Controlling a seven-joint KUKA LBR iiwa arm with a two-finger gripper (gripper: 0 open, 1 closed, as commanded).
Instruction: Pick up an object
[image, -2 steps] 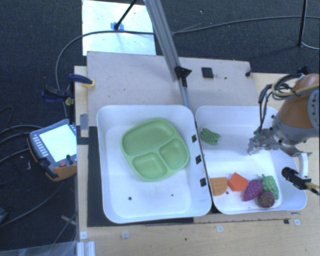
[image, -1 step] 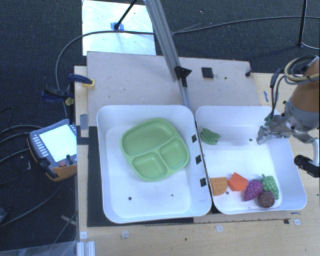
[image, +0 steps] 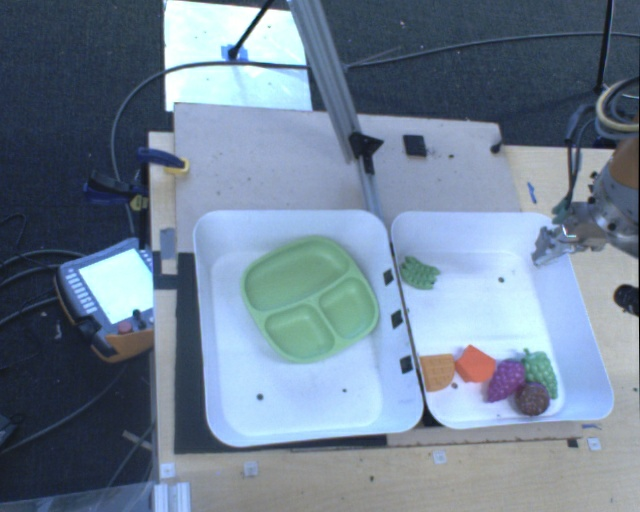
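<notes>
The right bin holds several small toy foods. A green leafy piece lies near its far left corner. Along the near edge sit a tan cracker, an orange block, a purple grape bunch, a green grape bunch and a dark red ball. My gripper hangs over the right bin's far right rim, well away from every object, with nothing visibly held.
The left bin holds a green divided plate. A metal pole slants across the board behind the bins. A teach pendant lies on the floor at the left.
</notes>
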